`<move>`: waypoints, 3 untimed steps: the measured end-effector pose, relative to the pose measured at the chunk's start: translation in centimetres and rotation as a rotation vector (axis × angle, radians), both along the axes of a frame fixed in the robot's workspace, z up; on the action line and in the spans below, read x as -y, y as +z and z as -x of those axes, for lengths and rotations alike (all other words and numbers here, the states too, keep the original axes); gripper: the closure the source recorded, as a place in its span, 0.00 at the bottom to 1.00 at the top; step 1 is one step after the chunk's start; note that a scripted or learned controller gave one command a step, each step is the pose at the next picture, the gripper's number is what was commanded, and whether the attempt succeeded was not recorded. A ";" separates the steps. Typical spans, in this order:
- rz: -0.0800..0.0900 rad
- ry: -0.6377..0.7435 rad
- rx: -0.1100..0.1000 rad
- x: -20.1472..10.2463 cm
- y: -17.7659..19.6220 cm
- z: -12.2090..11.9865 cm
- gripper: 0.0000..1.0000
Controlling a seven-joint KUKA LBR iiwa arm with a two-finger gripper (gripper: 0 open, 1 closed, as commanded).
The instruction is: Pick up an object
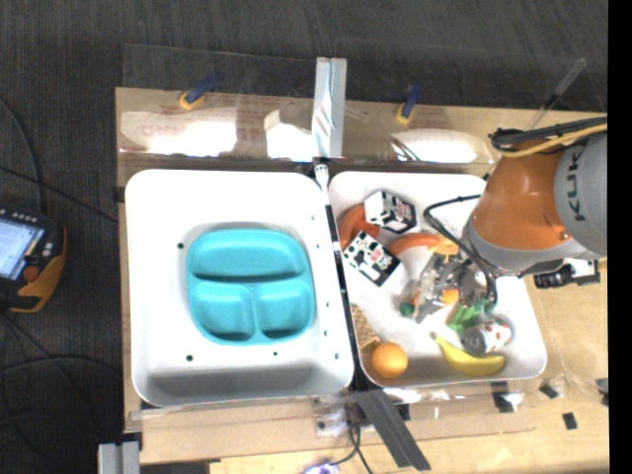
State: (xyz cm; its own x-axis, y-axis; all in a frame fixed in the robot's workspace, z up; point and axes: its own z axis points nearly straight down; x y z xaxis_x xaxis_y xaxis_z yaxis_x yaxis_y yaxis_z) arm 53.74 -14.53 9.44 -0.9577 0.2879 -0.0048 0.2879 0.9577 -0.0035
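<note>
**Arm low over the crowded right bin**

Orange fruit [389, 360] sits at the near edge of the right bin [528, 358], with a yellow banana [470, 362] just beside it along the same front wall. Behind the banana lie a green piece [467, 315] and a small red and white object [493, 336]. Farther back are two black and white patterned cubes [371, 255], one behind the other, and a red-orange item [420, 243] near them. Over the middle of this clutter hangs the gripper [434, 294], under the arm's orange band [520, 215]; whether it is released or clenched cannot be told, and nothing can be made out between its tips. Left bin [158, 265] carries a turquoise divided tray [249, 282].
</note>
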 end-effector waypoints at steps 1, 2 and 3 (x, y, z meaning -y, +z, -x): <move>-0.004 -0.195 -0.008 -2.6 0.7 -9.0 1.00; -0.021 -0.290 -0.030 -0.4 0.3 -11.8 1.00; -0.008 -0.594 0.007 -2.5 -0.6 -8.8 1.00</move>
State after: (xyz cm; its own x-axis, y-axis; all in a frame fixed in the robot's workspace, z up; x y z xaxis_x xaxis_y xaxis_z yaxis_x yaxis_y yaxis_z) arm 62.53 -12.03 8.87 -0.6325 0.7746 -0.0059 0.7745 0.6325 0.0072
